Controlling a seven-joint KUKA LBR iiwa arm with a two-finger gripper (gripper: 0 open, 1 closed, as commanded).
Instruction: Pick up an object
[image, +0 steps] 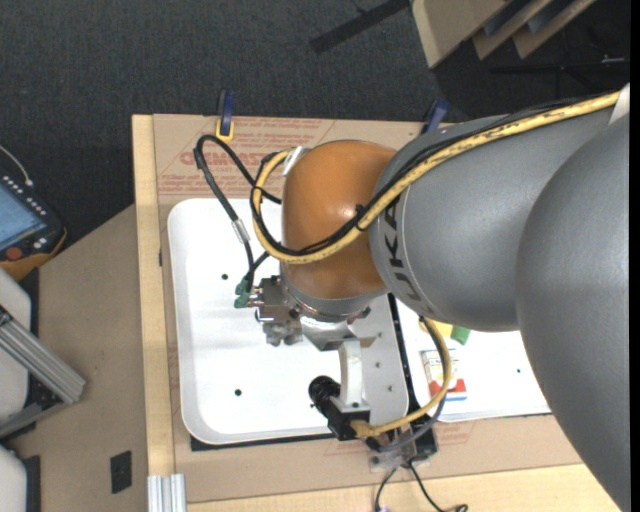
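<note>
My arm reaches over the left white bin (205, 340), and its orange band (325, 215) and grey wrist cover the bin's middle. The gripper (273, 318) points down below the wrist, near the bin's centre, and is mostly hidden by the arm. A small green object (243, 294) lies at the gripper's left edge; whether the two touch cannot be made out. In the right bin (500, 385) a green and yellow item (459, 335) and a flat card with red and blue print (452, 392) peek out from under the arm.
Black and yellow cables (235, 200) loop from the wrist over the left bin's far side. A camera mount (345, 400) hangs off the wrist above the bins' front rim. The cardboard bench (150, 300) ends at the left; a blue-screened device (20, 215) lies beyond it.
</note>
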